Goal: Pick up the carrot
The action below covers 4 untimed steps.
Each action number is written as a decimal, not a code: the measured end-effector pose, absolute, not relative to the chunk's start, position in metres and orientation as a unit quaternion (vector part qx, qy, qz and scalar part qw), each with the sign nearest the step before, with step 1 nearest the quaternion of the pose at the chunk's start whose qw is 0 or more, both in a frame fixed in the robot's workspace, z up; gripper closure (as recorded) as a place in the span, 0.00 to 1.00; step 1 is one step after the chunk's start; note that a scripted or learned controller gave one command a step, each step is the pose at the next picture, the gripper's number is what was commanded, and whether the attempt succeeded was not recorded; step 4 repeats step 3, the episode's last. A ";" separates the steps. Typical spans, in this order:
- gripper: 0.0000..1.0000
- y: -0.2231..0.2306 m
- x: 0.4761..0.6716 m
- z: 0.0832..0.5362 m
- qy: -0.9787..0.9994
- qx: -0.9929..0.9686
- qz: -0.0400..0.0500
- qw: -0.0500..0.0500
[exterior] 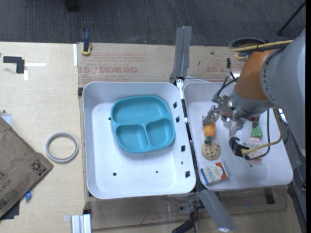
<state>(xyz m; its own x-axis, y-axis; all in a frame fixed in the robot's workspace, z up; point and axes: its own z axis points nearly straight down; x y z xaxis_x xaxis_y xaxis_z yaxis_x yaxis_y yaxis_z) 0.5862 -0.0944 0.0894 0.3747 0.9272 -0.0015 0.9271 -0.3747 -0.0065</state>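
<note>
Two white bins sit side by side on the bench [43, 96]. The pincer [225, 122] hangs low over the right bin [274, 171]. It looks spread: two grey prongs stand apart with nothing between them.

The carrot [209, 129] is in that same bin, just outside the pincer on the side facing the left bin [97, 174]. It lies close against the prong on that side; cannot tell whether they touch. Small orange body, with a green tuft at the end pointing away from the pincer. Its long axis runs roughly along the wall between the bins, not across the pincer's gap.

A cookie [210, 152] lies just past the carrot's green end, farther from the pincer, and a small printed box [214, 173] lies beyond that. A green packet [255, 129] is on the pincer's opposite side. The teal divided plate [143, 123] is well off in the other bin.

Judgement: the grasp is not yet made. The coming move turns on a short sideways shift toward the carrot, to bring it between the prongs before closing. Risk: the near prong nudges the carrot aside or catches the cookie.
</note>
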 end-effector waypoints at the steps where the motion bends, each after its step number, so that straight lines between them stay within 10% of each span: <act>1: 1.00 -0.096 0.586 0.096 -0.557 -0.830 0.004 0.004; 2: 1.00 -0.016 0.642 0.189 -0.541 -0.841 0.003 0.001; 4: 1.00 -0.017 0.642 0.196 -0.542 -0.841 0.006 0.001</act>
